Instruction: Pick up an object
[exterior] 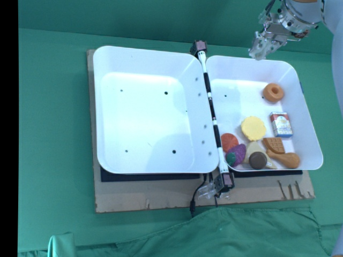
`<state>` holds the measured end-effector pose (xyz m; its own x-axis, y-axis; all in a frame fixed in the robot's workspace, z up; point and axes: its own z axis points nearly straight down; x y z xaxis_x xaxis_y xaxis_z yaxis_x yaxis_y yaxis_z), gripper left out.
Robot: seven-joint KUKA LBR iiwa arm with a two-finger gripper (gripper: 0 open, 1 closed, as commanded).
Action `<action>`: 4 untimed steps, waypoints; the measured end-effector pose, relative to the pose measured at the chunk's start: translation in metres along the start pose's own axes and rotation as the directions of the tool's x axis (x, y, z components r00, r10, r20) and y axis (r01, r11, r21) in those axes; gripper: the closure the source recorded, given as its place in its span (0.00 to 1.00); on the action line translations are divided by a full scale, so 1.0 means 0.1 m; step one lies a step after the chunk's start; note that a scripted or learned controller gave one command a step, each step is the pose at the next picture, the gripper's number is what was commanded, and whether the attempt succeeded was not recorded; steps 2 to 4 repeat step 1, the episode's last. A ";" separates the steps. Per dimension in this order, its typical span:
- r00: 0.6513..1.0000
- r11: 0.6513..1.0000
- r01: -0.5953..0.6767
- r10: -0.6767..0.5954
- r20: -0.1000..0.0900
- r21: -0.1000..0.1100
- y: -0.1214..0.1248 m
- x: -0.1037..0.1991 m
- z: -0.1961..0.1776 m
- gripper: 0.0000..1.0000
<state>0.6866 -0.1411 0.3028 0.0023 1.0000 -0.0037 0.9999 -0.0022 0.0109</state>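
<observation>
— Pincer (261, 48)? Poised above right bin's (236, 71) far rim, holding nothing; opening impossible to tell.

— Toys? Below it in that bin: doughnut (273, 92) nearest, carton (281, 125) and drumstick (284, 158) beyond.

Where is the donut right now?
The donut lies in the right bin, near its far right corner, apart from the other toys, with the small red and white box nearest below it.

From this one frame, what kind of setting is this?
Likely a robot grasping test bench: two white bins on green cloth, toy food such as a donut, and an arm's tool above.
</observation>
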 end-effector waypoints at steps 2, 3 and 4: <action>1.000 1.000 0.000 0.000 0.000 -0.001 -0.07 -0.01 -0.53 1.00; 1.000 1.000 0.000 0.000 0.000 -0.001 -0.07 -0.01 -0.53 1.00; 1.000 1.000 0.000 0.000 0.000 -0.001 -0.07 -0.01 -0.53 1.00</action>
